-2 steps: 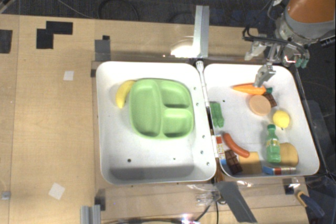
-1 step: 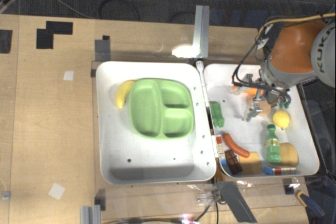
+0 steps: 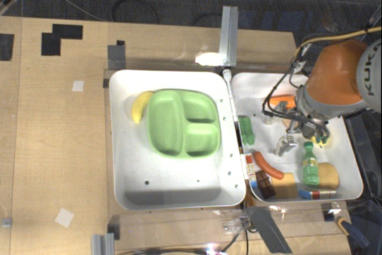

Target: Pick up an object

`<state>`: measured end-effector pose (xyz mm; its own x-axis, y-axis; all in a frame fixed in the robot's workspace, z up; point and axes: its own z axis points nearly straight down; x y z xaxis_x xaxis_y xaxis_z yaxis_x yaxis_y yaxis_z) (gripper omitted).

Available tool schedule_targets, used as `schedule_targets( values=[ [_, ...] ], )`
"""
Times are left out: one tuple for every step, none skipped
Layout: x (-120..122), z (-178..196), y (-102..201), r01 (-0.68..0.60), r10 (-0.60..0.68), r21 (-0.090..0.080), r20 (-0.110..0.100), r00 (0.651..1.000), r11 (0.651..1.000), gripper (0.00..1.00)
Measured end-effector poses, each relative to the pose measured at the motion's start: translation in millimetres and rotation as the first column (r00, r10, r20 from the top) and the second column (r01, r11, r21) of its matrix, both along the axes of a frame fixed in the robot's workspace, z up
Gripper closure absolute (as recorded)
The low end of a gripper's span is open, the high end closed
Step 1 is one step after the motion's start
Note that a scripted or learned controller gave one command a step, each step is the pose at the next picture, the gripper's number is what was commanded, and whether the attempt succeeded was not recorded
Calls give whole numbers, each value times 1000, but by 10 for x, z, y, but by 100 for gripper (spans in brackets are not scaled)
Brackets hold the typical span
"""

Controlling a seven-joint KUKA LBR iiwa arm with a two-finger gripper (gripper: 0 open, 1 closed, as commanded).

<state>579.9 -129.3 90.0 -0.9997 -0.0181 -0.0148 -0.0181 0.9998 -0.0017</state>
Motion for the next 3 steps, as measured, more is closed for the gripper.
schedule_targets(
  values=[
    [-655, 17, 237, -3, 3, -3, 5, 1000, 1000, 0],
    [319, -5, 436, -141, 141, 0, -2, 990, 990, 0],
    [-34, 3, 434, 83, -83, 1, 2, 997, 997, 0]
  ],
)
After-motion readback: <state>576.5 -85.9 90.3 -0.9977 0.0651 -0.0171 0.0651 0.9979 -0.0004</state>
